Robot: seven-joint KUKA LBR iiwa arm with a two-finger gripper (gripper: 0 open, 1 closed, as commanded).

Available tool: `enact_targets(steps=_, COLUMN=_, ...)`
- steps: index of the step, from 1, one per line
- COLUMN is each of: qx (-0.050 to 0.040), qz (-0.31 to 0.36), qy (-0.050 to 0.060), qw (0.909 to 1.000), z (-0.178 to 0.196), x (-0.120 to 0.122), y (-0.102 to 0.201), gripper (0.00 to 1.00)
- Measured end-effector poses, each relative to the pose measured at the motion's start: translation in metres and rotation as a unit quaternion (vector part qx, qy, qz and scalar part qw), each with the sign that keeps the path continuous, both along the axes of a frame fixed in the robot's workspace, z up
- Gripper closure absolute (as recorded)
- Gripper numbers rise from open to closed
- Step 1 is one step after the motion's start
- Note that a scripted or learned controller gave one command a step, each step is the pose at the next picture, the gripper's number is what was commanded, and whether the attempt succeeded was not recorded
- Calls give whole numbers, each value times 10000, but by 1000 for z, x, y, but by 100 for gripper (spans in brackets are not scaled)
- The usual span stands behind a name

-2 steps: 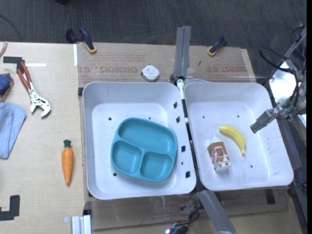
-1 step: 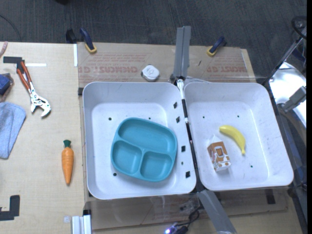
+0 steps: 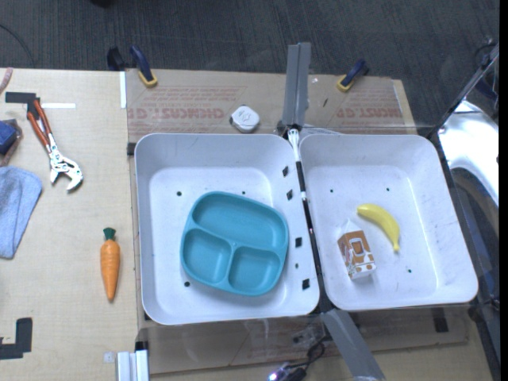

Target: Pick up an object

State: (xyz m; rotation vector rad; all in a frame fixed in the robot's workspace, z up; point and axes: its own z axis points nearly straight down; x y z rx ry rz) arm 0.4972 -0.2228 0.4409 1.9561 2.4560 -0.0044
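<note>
A yellow banana lies in the right bin, near its middle. Just below and left of it rests a small brown and white carton, lying on its side. In the left bin sits a teal divided plate with three compartments. Part of the arm, white and grey, shows at the right edge of the view, outside the right bin.
On the bench left of the bins lie a toy carrot, a red-handled wrench and a blue cloth. A round white tape measure sits behind the left bin. Clamps hold the cardboard at the back.
</note>
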Motion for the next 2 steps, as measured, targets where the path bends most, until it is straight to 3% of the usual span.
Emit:
enact_targets(steps=1, qx=15, qz=1234, qy=9, qw=9924, z=-131, x=-8, y=126, gripper=0)
enact_targets(steps=2, qx=4, qz=1031, qy=-6, qw=9947, z=1, x=-7, y=142, gripper=0)
